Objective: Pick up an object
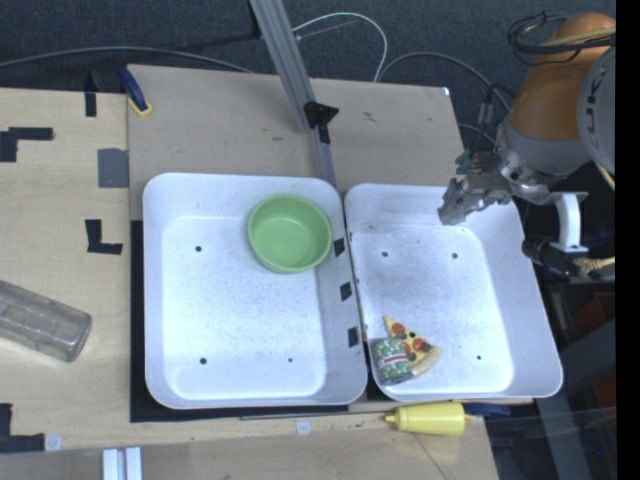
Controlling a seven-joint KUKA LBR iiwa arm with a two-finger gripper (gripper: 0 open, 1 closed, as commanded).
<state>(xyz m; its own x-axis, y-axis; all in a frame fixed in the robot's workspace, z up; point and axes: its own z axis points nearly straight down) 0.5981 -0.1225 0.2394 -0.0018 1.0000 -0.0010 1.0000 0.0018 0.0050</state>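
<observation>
A green bowl [290, 233] sits upright in the left bin [180, 298], near its far right corner. A small pizza-slice toy on a patterned card [402, 353] lies in the right bin [500, 298], close to its front left corner. My gripper [458, 206] hangs over the far edge of the right bin, well away from the toy and to the right of the bowl. Nothing shows between its fingers.
A yellow bottle [430, 418] lies on the bench just in front of the right bin. A clear plastic cylinder [38, 320] rests at the far left. A grey pole [290, 58] slants in above the bins' divider. Cables loop behind the bench.
</observation>
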